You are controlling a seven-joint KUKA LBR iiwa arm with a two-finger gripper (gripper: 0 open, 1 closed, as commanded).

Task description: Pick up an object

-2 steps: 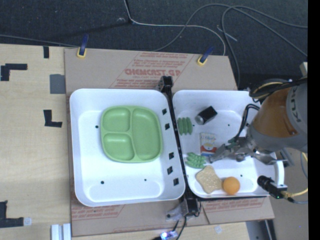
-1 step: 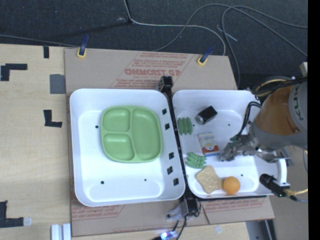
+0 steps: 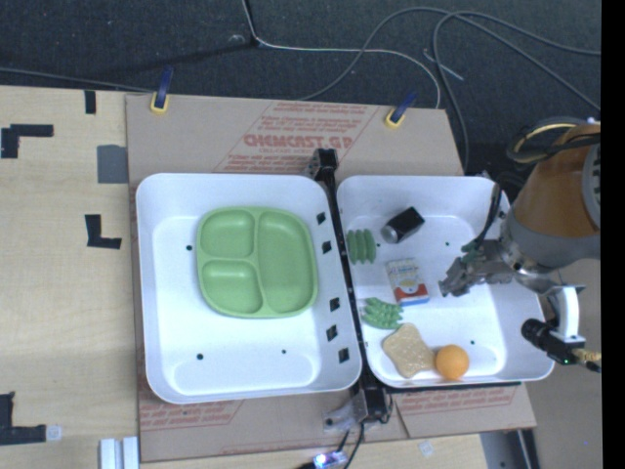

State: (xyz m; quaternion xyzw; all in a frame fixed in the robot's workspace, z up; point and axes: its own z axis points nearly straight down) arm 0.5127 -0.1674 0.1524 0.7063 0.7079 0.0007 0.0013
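Reaching in from the right, the tool [image 3: 459, 279] hangs low over the right bin [image 3: 479, 191], near its right-hand side; whether it is released or clenched cannot be told, and nothing shows in its grasp. Just to its left lies a small white carton [image 3: 406, 279] with a red-orange band at its lower end; its print is too small to read. Above the carton a black cylinder with a pale end [image 3: 401, 225] lies tilted. Against the bin's left wall sit two green ridged pieces [image 3: 361, 245] and [image 3: 381, 312]. Near the front edge a tan slice of bread [image 3: 408, 350] touches an orange ball [image 3: 451, 362]. The left bin [image 3: 156, 262] holds a green divided plate [image 3: 258, 261]. Both bins rest on a brown board [image 3: 293, 135] on the desk, printed in red with "CHEMCAST GP".
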